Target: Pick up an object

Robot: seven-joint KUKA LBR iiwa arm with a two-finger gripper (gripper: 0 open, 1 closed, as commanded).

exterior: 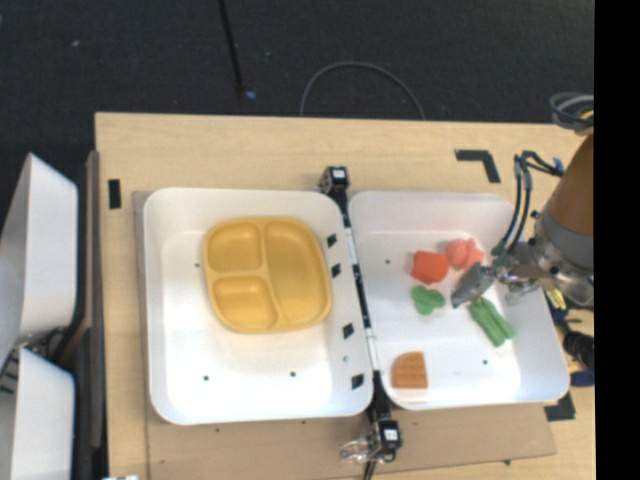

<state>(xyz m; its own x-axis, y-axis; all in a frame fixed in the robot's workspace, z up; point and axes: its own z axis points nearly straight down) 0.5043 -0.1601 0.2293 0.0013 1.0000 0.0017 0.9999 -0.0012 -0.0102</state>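
Here the fingers (470, 290), state unclear, hover between green pieces (428, 300); right bin (440, 208) near-left floor lies open.

Evenly and softly lit from overhead, without hard shadows. Bright, near blown-out on the two shallow white plastic bins (170, 298), with little wall detail left. Dim and grainy over the dark carpeted floor (150, 38) at the top. Slightly soft throughout, low in resolution; small coloured pieces smeared at their edges. Mild warm cast on the pale wooden surface (250, 148).
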